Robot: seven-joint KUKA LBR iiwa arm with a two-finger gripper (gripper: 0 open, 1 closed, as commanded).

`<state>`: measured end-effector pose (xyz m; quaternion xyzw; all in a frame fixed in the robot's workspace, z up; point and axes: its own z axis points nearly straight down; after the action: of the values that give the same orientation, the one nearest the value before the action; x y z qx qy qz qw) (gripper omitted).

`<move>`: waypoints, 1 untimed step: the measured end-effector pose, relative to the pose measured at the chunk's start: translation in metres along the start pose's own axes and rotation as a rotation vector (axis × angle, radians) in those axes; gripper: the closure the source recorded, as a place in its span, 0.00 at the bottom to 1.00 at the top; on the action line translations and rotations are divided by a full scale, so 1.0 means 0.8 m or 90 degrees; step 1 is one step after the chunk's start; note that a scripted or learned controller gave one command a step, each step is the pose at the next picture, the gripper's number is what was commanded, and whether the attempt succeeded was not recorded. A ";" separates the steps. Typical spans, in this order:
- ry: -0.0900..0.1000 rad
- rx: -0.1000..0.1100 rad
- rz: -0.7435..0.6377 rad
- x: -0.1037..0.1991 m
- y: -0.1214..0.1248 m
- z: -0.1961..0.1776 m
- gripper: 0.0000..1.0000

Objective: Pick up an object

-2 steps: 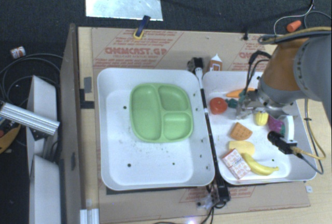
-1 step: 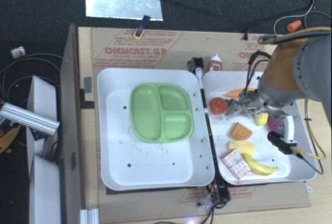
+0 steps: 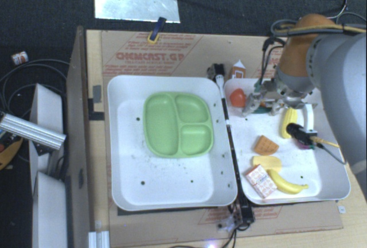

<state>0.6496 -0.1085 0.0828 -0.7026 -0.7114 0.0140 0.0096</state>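
Finds the gripper (image 3: 259, 102) low in the far left part of the right bin (image 3: 327, 175), just right of a red ball (image 3: 237, 97). Cannot tell whether open or closed. Spots, nearer in that bin, an orange wedge (image 3: 266, 144), a banana (image 3: 287, 185) and a pink box (image 3: 261, 182). Spots a green divided plate (image 3: 176, 124) in the left bin (image 3: 129, 178), well apart.

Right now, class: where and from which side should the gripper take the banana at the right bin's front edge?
Probably across its middle, from straight above. The banana lies flat and curved, so its narrow width suits a pinch there, and the box crowds its end on the view's left.
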 end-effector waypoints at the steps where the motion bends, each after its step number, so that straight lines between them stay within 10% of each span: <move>1: 0.012 0.009 0.012 -0.022 0.012 0.004 0.00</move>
<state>0.6597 -0.1256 0.0795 -0.7092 -0.7046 0.0124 0.0209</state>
